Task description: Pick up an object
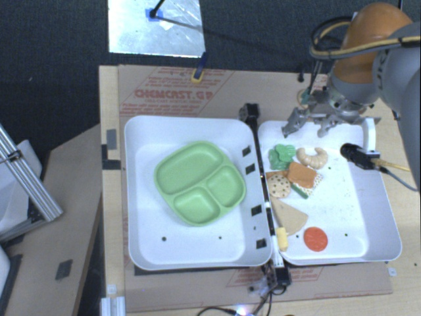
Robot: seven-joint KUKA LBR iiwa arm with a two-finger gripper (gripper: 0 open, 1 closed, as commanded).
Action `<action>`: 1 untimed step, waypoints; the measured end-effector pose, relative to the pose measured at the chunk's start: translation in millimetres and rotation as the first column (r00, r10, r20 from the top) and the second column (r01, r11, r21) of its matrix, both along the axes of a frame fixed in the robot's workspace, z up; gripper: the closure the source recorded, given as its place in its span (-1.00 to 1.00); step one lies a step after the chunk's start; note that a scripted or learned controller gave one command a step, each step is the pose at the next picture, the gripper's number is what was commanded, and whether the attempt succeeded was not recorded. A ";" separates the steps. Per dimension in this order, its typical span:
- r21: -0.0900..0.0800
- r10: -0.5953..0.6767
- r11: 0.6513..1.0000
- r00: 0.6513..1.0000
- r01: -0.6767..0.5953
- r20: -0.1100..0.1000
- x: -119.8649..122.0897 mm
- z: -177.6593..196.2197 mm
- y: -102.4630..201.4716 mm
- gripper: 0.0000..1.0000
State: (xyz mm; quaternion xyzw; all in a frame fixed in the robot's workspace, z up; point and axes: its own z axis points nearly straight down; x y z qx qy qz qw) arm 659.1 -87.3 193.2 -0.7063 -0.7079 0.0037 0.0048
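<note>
Occupying the left white plastic bin (pixel 141 242), a light green three-compartment plastic tray (pixel 199 182) lies flat. The right white plastic bin (pixel 368 229) holds a green leafy toy (pixel 283 155), a tan croissant toy (pixel 312 157), a chocolate-chip cookie (pixel 278 185), an orange sandwich piece (pixel 303 176), a tan wedge (pixel 291 214) and a red disc (pixel 316 239). The grey two-finger gripper (pixel 308 125) hovers over that bin's far edge, jaws spread wide, holding nothing.

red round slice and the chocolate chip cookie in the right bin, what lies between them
A tan wedge-shaped slice lies between the red round slice and the chocolate chip cookie, seen in the camera view.
</note>
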 end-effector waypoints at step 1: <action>-0.001 0.002 1.000 1.000 -0.002 0.014 2.9 8.8 0.0 -1.00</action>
